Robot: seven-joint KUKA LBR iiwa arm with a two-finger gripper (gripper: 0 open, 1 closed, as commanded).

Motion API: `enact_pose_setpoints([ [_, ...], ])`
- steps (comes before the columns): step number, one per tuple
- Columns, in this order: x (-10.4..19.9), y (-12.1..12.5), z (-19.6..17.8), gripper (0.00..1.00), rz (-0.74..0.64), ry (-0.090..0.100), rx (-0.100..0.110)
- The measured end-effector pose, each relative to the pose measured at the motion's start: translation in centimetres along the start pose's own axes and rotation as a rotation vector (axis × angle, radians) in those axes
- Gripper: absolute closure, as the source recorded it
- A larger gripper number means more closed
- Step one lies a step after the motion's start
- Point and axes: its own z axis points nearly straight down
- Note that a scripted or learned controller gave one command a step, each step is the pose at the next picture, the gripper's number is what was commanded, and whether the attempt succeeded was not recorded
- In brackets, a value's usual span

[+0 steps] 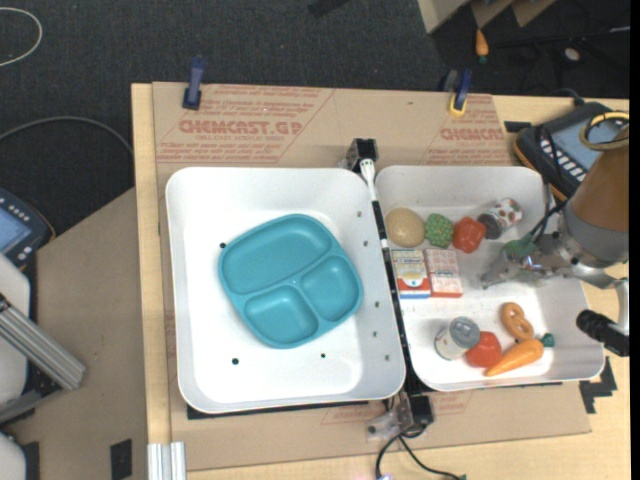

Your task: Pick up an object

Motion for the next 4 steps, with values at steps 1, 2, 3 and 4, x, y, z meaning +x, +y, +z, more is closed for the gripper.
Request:
enact_pose_setpoints([
  [1, -1.1, -3.0, -9.9, 0.00, 0.006, -0.011, -0.011],
  [2, -1.0, -6.6, -12.8, 0.00, 0.006, -0.007, -0.004],
  [3, 0.1, -0.3, -3.6, 0.00, 0.000, -0.006, -0.002],
  [4, -1.1, -4.6, -13.1, 0.00, 0.007, -0.011, -0.011],
])
